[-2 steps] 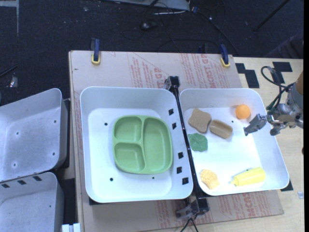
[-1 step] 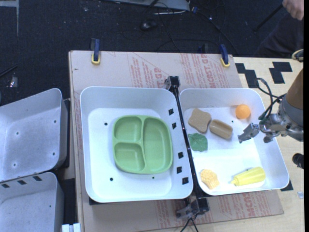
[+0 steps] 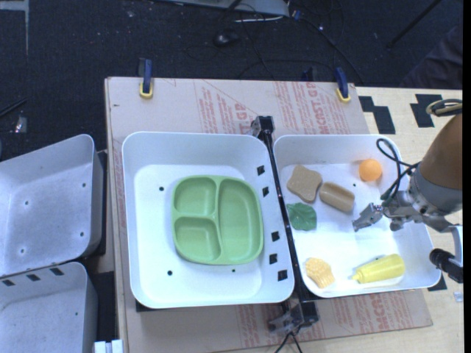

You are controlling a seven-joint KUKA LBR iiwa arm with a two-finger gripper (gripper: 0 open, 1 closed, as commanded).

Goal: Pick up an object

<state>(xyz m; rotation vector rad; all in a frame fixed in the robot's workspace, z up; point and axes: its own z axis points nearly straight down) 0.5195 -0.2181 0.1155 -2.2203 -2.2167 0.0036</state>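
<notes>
- The claw hangs over the right bin, near its middle-right, at the end of the grey arm that comes in from the 3 o'clock side.
- The yellow bottle lies on its side at about 5 o'clock from the claw, near but apart from it.
- The orange ball sits at 12 o'clock from the claw, close to the bin's far wall.
- The brown block lies at about 10 o'clock from the claw, just beside the slice of toast, which is further toward 9 o'clock.
- The green lump lies at 9 o'clock from the claw, and the corn piece at about 8 o'clock, near the bin's front wall.
- Red print runs across the cardboard sheet on the counter; it appears upside down and is too blurred to read.
- Whether the claw's fingers are apart or together cannot be told; nothing shows between them, and it seems to touch none of the food items.
- The left bin holds a green divided plate, well apart from the claw.
</notes>
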